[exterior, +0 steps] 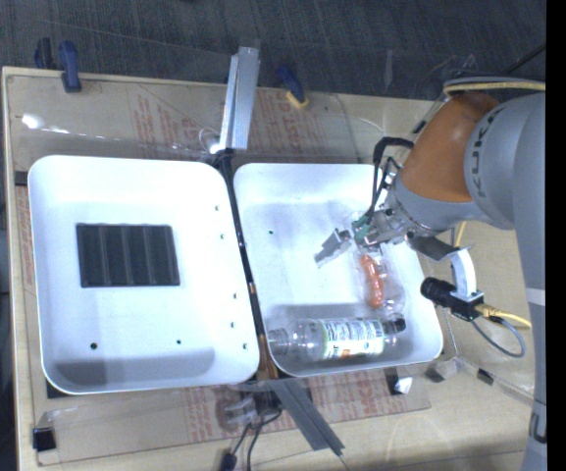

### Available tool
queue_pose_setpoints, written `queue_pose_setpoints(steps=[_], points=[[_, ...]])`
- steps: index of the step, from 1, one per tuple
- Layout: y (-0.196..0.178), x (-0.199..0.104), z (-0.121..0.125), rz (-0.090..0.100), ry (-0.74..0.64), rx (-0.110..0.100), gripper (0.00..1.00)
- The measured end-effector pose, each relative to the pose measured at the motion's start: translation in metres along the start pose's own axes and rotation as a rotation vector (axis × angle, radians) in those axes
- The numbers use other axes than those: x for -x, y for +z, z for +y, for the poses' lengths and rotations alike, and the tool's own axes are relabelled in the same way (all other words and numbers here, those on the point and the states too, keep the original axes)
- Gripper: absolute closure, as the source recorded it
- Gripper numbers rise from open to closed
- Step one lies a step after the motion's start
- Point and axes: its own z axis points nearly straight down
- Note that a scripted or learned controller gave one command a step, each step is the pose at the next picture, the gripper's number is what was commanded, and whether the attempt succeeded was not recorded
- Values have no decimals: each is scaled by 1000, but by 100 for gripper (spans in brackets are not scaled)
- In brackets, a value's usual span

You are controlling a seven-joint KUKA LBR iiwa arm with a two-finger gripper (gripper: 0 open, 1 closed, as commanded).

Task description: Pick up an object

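My gripper (344, 240) hangs over the middle of the right bin (292, 189), reaching in from the right. Just below and to the right of it lies an orange, sausage-shaped thing (372, 279) on the bin floor, seemingly in clear wrapping. It looks close to the gripper's tip, but I see nothing held. A clear plastic bottle (336, 338) with a printed label and a dark cap lies on its side along the right bin's near wall. A black ribbed rectangular pad (127, 255) lies flat in the left bin (62, 346).
The two bins meet at a dark seam (243, 263) in the middle. A metal bar (238, 96) stands behind them and blue clamps (67, 65) hold the bench's far edge. The arm's grey and orange body (459, 165) overhangs the right bin's right wall.
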Motion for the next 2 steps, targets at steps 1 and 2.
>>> queue_pose_setpoints(steps=[1,2], points=[[0,0,0,0,0,0,0],[0,0,0,0,0,0,0]])
